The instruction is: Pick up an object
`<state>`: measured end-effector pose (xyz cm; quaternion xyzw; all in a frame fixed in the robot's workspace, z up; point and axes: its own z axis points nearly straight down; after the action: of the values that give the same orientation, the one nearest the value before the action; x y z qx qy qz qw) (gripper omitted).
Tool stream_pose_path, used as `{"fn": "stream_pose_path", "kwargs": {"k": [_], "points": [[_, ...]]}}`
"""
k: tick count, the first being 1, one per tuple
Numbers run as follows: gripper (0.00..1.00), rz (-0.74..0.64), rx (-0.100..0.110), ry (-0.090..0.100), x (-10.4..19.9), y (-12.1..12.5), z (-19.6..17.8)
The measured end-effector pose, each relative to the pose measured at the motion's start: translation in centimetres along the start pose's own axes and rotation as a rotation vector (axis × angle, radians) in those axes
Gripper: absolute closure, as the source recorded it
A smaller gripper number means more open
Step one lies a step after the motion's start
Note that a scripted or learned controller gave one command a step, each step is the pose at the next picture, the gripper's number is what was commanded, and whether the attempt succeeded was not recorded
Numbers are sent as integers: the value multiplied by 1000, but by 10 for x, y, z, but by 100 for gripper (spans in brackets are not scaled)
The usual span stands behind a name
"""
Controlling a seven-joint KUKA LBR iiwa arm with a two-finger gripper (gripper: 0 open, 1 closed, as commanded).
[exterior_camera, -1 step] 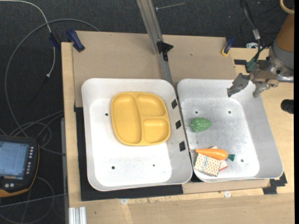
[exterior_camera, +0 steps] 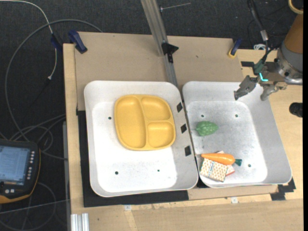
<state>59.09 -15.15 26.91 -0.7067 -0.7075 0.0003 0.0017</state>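
Camera view, from above: the gripper (exterior_camera: 256, 89) hangs over the far right corner of the right bin (exterior_camera: 269, 129), its two fingers (exterior_camera: 244, 88) spread wide with nothing between them, apparently poised before a descent. The candidates lie well apart from it: a green toy vegetable (exterior_camera: 207, 128) mid-bin, a toy carrot (exterior_camera: 219, 158) and a patterned packet (exterior_camera: 214, 170) touching at the near edge. The left bin (exterior_camera: 98, 143) bears a yellow divided plate (exterior_camera: 144, 121).
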Motion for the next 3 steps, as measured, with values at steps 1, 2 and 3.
{"fn": "stream_pose_path", "kwargs": {"k": [1,2,3], "points": [[0,2,5,0,-2,-10,56],[0,1,5,1,-1,-11,114],[0,1,6,1,-5,-11,176]]}}
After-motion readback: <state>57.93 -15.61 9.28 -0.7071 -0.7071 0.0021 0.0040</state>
